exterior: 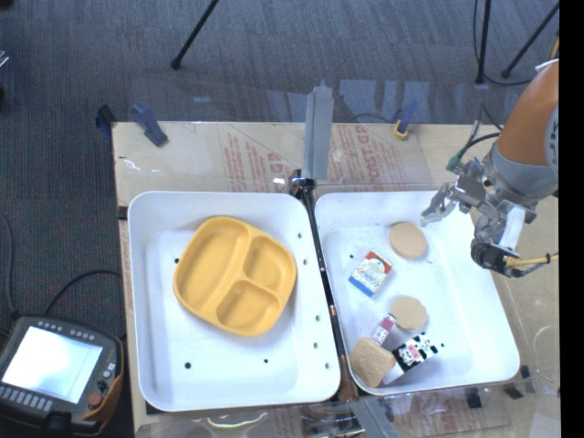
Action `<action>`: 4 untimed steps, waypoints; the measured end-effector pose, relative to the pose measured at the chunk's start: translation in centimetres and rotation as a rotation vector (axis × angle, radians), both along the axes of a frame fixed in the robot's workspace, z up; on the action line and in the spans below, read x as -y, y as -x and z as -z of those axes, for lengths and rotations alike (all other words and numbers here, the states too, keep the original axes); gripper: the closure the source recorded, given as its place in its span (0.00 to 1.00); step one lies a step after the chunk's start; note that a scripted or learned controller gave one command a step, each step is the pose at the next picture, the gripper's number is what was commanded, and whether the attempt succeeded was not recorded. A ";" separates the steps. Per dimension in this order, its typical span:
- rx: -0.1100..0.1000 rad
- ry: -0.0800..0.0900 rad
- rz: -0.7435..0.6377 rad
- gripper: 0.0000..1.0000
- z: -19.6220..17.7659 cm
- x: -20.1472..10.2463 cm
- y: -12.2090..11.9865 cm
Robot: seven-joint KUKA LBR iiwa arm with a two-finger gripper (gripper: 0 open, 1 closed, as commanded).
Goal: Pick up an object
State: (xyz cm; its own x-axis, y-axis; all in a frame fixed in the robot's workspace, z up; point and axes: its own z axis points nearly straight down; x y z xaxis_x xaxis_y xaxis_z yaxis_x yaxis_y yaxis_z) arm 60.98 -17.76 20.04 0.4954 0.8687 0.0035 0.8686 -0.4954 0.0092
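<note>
1. One arm reaches in from the right, so no choice of arm arises; its gripper hangs over the upper right part of the right bin, near that bin's far rim.
2. Whether the jaws stand wide or narrow I cannot tell from this slanted view, and nothing shows between them.
3. Nearest the jaws is a tan disc, lying flat just to their left and a little toward the viewer. It is round, so it has no long axis to line up with; I judge it the likeliest target.
4. Next out, further left and nearer the viewer, lies a small box, tilted so its long axis runs diagonally across the bin floor.
5. Beyond that, toward the near rim, sits a second disc, apart from the first.
6. Further yet, a cluster: a small bottle, a black-and-white block and a tan sponge, all touching or just beside one another, which I think makes a clean grasp harder.
7. Farthest, well apart in the left bin, is a yellow tray.
8. For the first disc, the coming move would call for a short shift left and toward the viewer, then straight down.
</note>
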 end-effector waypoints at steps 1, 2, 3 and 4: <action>-0.004 -0.002 0.167 0.00 10.8 1.0 -0.4; -0.011 -0.004 0.198 0.00 9.5 1.5 -3.4; -0.005 -0.003 0.325 0.00 0.9 2.1 -3.2; -0.003 -0.004 0.467 0.00 10.7 1.9 -1.3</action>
